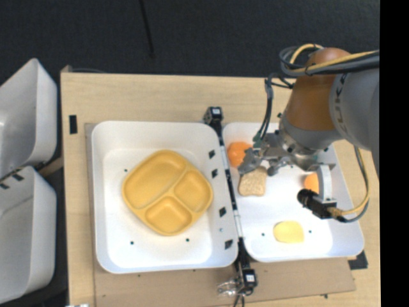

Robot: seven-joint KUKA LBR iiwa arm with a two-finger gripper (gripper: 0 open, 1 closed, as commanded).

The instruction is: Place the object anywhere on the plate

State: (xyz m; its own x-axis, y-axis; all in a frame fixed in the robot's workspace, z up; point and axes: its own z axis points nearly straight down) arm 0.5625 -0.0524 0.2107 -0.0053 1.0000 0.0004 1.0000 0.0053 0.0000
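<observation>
While the grey arm with its orange band reaches in from the right, its hand hangs low over the right-hand white bin, near that bin's left wall. Whether the hand is open or closed cannot be told, and nothing can be seen held in it. Directly below the hand lies a tan, bread-like slice, touching or nearly touching it; which cannot be told. An orange ball-shaped object sits just beside the hand, towards the bin's far left corner. Another small orange object lies partly hidden behind the wrist, near the bin's right side. A pale yellow oval object rests close to the bin's near edge. The left-hand white bin carries a yellow plate divided into three compartments, lying at its middle, turned at an angle. Both bins sit side by side on a light wooden bench.
</observation>
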